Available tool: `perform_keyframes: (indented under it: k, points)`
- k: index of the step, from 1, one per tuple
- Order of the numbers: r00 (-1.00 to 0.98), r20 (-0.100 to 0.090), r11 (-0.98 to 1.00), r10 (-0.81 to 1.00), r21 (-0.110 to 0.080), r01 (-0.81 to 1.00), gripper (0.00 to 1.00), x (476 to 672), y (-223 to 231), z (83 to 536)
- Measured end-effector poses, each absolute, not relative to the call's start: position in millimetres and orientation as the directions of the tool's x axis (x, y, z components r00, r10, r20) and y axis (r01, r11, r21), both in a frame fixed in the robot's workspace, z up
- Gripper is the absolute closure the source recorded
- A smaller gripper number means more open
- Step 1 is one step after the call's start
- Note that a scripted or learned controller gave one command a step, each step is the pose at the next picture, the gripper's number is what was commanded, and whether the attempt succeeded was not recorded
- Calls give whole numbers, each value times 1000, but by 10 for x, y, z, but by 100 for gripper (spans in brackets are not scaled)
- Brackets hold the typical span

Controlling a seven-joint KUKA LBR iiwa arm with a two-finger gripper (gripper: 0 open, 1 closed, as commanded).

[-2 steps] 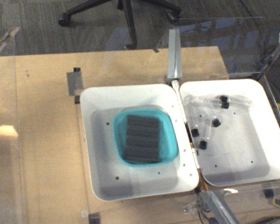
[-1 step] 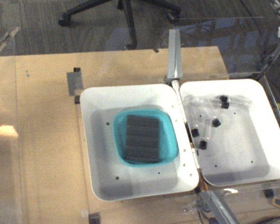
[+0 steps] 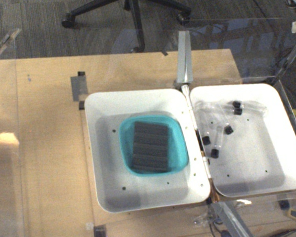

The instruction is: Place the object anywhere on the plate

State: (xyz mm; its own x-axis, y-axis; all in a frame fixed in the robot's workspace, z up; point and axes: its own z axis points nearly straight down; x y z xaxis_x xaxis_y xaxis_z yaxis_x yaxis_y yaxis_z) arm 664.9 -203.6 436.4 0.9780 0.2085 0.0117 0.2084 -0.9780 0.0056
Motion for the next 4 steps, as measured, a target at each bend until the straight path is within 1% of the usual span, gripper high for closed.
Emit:
perform_keyframes:
  k: [1, 4]
  points:
    - [978, 9, -978, 206, 3, 206, 0, 6604, -2038, 4355]
    - [977, 12, -977, 211, 4, 211, 0, 6649, -2029, 4364]
